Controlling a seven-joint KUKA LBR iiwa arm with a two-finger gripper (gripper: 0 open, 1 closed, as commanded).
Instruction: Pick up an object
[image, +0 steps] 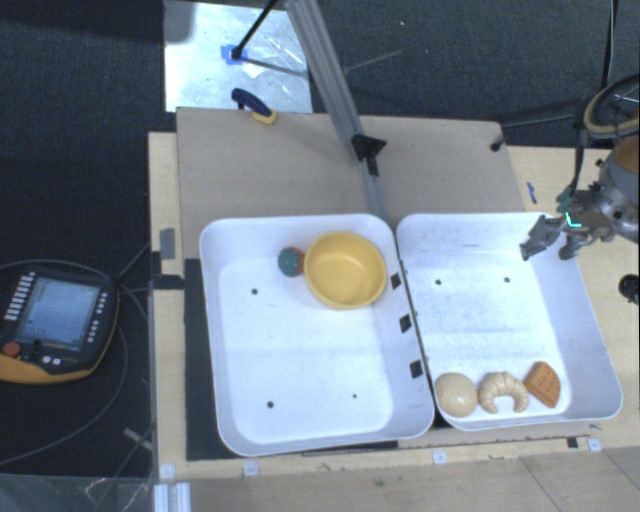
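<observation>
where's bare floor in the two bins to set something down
Left bin: bare below the yellow bowl and green ball. Right bin: bare above the bread roll, croissant and waffle, which crowd its near edge.

Left bin: a round yellow plastic bowl (345, 270), upright near the far edge, with a small teal-and-brown ball (290, 262) touching its left side. Right bin, along the near edge in a row: a pale beige egg-shaped bun (456, 394), a cream croissant (504, 391), an orange-brown waffle-textured cracker (543, 384).
</observation>
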